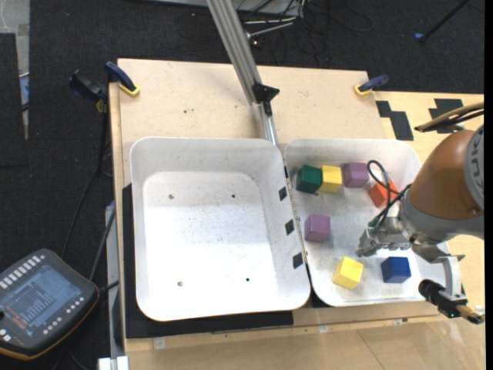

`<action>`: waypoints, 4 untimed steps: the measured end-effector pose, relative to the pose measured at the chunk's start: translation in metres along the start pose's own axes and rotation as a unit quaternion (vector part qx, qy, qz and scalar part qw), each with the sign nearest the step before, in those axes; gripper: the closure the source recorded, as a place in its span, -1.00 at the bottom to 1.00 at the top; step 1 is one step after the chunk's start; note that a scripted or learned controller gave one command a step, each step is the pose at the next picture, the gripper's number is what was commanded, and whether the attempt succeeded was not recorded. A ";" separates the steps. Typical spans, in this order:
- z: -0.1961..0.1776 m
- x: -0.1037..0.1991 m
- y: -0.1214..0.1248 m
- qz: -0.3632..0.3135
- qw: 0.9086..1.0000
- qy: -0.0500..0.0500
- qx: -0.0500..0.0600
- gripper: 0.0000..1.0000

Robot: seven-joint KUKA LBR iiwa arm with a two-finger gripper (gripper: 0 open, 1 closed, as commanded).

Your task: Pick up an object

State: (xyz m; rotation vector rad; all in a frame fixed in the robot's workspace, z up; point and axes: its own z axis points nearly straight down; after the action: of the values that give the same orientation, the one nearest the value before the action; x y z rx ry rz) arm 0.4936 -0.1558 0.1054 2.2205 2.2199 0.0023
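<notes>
**Robot arm lowers into crowded bin of coloured blocks**

Beige particle-board bench top [200,99], ringed by black carpet and trailing cables, carries two shallow white bins side by side. Over the right-hand white plastic bin [400,151] the grey two-finger gripper [375,243] sits low among the blocks, its metal fingers pointing down and to the left; whether they are spread or closed cannot be told from this angle, and no block can be seen between them. Just below and left of the fingertips lies a yellow cube [348,272], tilted on the bin floor. A dark blue cube [396,269] rests just right of the gripper, close under the wrist. A pale purple cube [317,227] sits to the left, near the wall between the bins. Along the far side stand a green cube [310,179], a second yellow cube [332,178] touching it, and a second purple cube [355,174] beside that. An orange block [379,193] lies partly behind a black cable. The arm's orange band [447,177] looms above from the right. The left-hand white bin [142,206] lies alongside. A grey handheld control pendant [38,303] rests on the floor at lower left.
</notes>
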 end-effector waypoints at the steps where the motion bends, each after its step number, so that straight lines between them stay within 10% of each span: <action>1: -0.045 -0.005 0.007 -0.001 1.000 -0.001 -0.002 1.00; 3: -0.116 -0.001 0.016 -0.002 1.000 -0.001 -0.002 1.00; 4: -0.108 0.048 0.029 -0.003 1.000 0.001 0.001 1.00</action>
State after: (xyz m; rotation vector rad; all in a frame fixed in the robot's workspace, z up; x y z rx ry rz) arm 0.5219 -0.1076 0.2137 2.2147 2.2296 0.0010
